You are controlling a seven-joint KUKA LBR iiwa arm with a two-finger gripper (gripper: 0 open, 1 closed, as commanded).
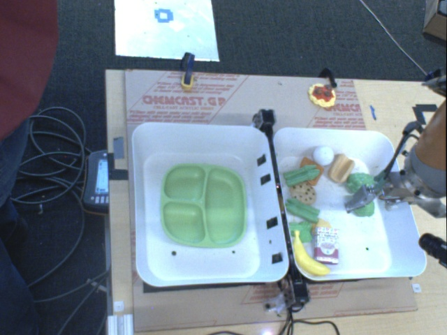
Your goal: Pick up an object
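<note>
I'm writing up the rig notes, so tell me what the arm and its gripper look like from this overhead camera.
The arm comes in from the right of the view as a bulky grey body. A thin dark cable or rod runs along it near the wrist. The gripper at its end is dull metallic grey with darker parts, small and angular. No markings can be read at this size.

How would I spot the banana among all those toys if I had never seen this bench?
Find the right-hand white bin, the one crowded with toy food. Go to its near left corner, by the divider between the bins: the banana lies there, beside a small red and white box. It is the only long, curved, bright yellow thing among green pieces and biscuits.
</note>
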